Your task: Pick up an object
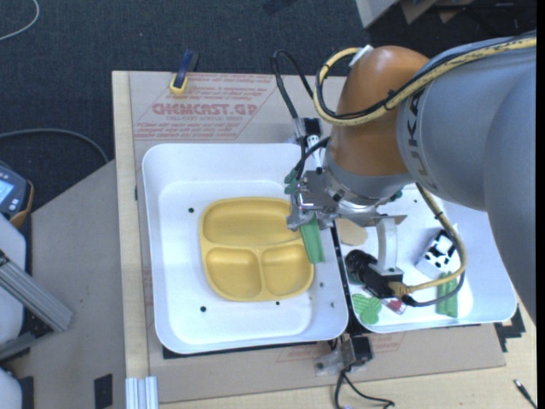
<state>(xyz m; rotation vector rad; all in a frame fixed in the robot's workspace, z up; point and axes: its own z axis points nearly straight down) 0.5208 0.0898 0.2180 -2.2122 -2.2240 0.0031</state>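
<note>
Dark carpet surrounds the counter [128, 254], whose top is a brown sheet printed with red lettering. A blue and yellow clamp [181, 73] grips its upper edge, toward the upper left of the frame.

You have two white bins side by side. The left bin [170, 254] sits at centre frame and the right bin [490, 279] at lower right.

The left bin holds a yellow divided tray [251, 250] lying flat, roughly in its middle.

In the right bin, a white and black patterned piece [438, 252] lies near the centre. A green piece [368, 307] rests against the lower left wall, and a second green piece [449, 301] is toward the lower edge. A small pink item [396, 305] lies between the two green pieces.

The grey arm [477, 126] enters from the right of the frame, and its orange band [375, 92] is above the dividing rims. The end effector [306, 224] is low over the right side of the left bin, at the tray's right edge.

A green bar [311, 245] is directly below the end effector, slightly tilted, and overlaps the tray's right rim.

You cannot tell from this view whether the end effector is apart, together or clamped on the green bar, because its own body hides that area.
</note>
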